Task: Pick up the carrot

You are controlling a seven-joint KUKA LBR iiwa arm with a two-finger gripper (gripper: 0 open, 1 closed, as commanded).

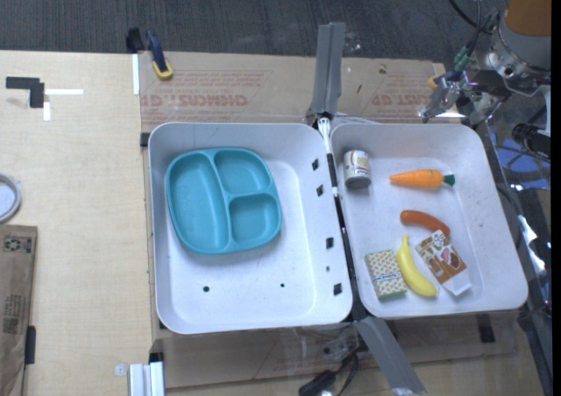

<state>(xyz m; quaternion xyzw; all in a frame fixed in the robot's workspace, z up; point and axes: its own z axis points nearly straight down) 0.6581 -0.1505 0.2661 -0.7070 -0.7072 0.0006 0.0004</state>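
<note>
Orange carrot (418, 179) lies loose in right bin (491, 166), far half, clear of can (356, 168). Gripper (456, 96) hovers beyond far rim, holding nothing; opening can't tell.

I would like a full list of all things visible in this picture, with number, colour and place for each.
bins: 2, white, side by side on bench
plate: 1, blue, three compartments, left bin
carrot: 1, orange, green tip, right bin, upper part
can: 1, silver, right bin, upper left
sausage: 1, red-orange, right bin, middle
banana: 1, yellow, right bin, lower part
packets: 2, beside banana
clamp: 1, blue-yellow, bench top
end effector: 1, grey, above right bin's far edge
</note>
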